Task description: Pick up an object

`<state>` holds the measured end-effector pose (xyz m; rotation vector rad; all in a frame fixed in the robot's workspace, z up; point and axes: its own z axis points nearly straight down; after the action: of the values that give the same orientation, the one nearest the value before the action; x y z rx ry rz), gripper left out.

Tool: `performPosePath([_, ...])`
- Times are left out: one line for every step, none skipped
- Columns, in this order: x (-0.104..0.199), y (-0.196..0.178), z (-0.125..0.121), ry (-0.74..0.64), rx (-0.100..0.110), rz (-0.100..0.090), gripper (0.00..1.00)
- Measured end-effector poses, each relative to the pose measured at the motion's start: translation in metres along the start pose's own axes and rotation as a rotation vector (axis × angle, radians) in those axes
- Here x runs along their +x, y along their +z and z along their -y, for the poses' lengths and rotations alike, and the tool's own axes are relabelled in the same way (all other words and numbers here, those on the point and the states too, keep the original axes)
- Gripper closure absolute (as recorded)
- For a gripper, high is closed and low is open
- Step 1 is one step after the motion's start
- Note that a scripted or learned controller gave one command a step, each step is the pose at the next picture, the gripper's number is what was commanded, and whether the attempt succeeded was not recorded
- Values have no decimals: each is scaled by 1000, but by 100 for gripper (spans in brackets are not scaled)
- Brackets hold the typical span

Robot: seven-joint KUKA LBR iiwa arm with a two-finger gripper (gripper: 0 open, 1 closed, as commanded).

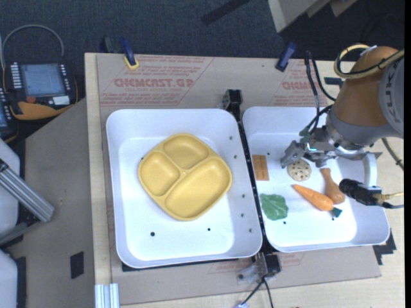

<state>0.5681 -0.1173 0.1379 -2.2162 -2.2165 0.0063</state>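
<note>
The hand (299, 154) hovers in the right bin (359, 233) just above the cookie (298, 170), which lies flat beside the carrot (314, 197); how wide it stands I cannot tell. The cookie looks light, stiff and thin, best pinched across its rim.

I see a yellow divided plate (185, 175) in the left bin (122, 140). In the right bin (276, 124) lie an orange wafer (260, 167), a green leaf (274, 206), a carrot (313, 197), a drumstick (331, 186) and a speckled cookie (298, 169). My pincer (297, 154) hangs just above the cookie.
</note>
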Motion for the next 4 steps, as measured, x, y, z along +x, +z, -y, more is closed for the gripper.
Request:
performPosePath([-1,52,0,1,-7,4,0])
performPosePath([0,40,-1,2,-10,3,100])
performPosePath([5,-21,3,-1,-11,3,100])
performPosePath([10,-83,-3,-2,-16,4,100])
